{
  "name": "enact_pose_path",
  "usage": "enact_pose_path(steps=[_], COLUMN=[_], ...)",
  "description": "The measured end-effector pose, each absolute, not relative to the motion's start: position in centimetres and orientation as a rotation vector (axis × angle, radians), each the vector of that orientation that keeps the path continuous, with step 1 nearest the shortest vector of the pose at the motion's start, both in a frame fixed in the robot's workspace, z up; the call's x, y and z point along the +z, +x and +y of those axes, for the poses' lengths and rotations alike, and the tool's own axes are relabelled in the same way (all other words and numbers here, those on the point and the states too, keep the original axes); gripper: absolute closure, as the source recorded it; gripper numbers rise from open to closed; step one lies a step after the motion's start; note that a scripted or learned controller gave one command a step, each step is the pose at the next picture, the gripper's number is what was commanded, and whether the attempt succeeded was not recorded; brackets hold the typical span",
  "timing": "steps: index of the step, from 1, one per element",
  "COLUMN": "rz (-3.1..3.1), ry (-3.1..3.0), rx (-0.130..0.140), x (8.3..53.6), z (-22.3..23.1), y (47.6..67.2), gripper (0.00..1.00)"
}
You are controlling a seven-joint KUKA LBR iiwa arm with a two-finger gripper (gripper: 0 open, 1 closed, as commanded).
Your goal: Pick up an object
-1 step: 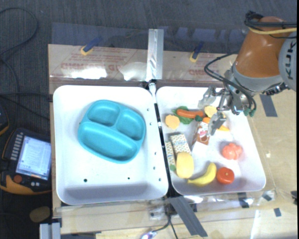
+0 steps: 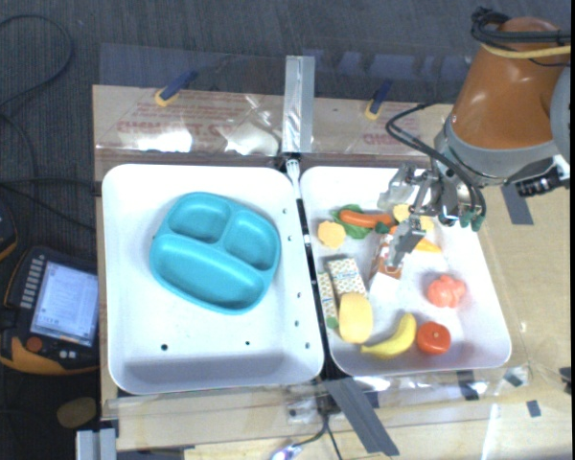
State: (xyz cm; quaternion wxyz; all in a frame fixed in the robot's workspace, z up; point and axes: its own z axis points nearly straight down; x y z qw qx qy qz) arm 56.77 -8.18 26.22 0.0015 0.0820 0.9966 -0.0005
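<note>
Looking down through the camera view: sits low over the far part of the right bin [image 2: 494, 348], with the gripper [image 2: 409, 230] poised at a small red-brown bottle [image 2: 389, 259]. Impossible to tell whether the grip is released or clenched; shows nothing clearly held. Probably aims at that bottle, judging by the closeness.

Crowded there, hence the risk. Crammed just beside the bottle: a carrot [image 2: 360, 218] toward the far wall, a yellow wedge [image 2: 427, 247] under the wrist side, a checkered box [image 2: 345, 274] toward the divider. Could easily land on a neighbour and shove the bottle sideways, or pinch two things at once and lose both on the lift. Looks narrow and possibly lying down, so likely to roll or squirt out of an off-centre squeeze.

Less exposed, nearer the front: a pink-red fruit [image 2: 446, 290], a tomato [image 2: 434, 337], a banana [image 2: 391, 338] and a yellow block [image 2: 355, 316]. Well apart in the left bin [image 2: 125, 353]: a blue divided plate [image 2: 216, 250].
</note>
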Motion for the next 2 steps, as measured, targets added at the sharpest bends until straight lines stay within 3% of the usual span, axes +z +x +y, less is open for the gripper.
enact_pose_path(steps=[1, 2], rz=[3.112, 3.089], ry=[0.417, 0.553], rx=[-0.003, -0.005], x=[20.2, 10.6], z=[-15.6, -19.3], y=[61.6, 59.5], gripper=[0.00, 0.00])
